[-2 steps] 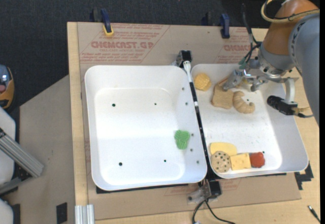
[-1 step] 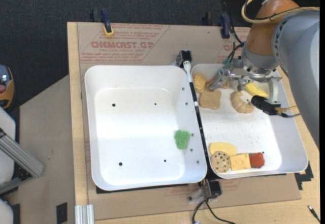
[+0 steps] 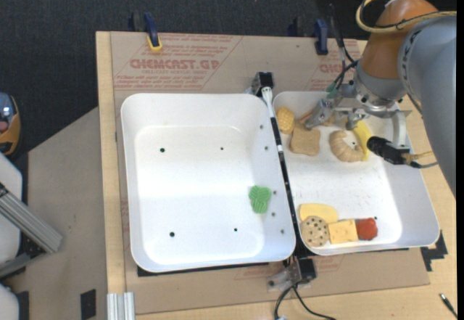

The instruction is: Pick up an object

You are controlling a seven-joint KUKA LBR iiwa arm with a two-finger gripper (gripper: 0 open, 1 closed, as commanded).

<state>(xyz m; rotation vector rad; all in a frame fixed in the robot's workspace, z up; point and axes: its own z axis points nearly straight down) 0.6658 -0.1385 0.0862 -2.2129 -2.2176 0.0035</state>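
White plastic bins, two of them side by side on a brown board that has "CHEMCAST" printed on it in red. Going left to right: the left bin (image 3: pixel 188 173) has just one thing in it, a little green leafy-looking piece (image 3: pixel 260 198) sitting near its right wall, toward the front half. A black divider strip (image 3: pixel 279 159) runs between the two bins.

Right bin (image 3: pixel 406 202) is where all the stuff is. Up at the back left there's a small yellow corn-looking piece (image 3: pixel 286 120), and just beside it a tan, bread-like chunk (image 3: pixel 305 141). Next over is a croissant-shaped roll (image 3: pixel 346 146) with a yellow object (image 3: pixel 362 138) tucked against its right side, banana maybe, hard to say. Down at the front edge there's a little cluster all touching or nearly so: a yellow slice (image 3: pixel 317 211), a round cracker with dots (image 3: pixel 314 230), an orange cheese-like block (image 3: pixel 342 231), and a red piece (image 3: pixel 367 228).

The gripper (image 3: pixel 346 114) is at the back of the right bin, right above the roll and the tan chunk, with the grey arm (image 3: pixel 428 72) coming in from the right. Honestly can't tell how the claw is set, too much clutter there, and I don't see anything clearly held by it.
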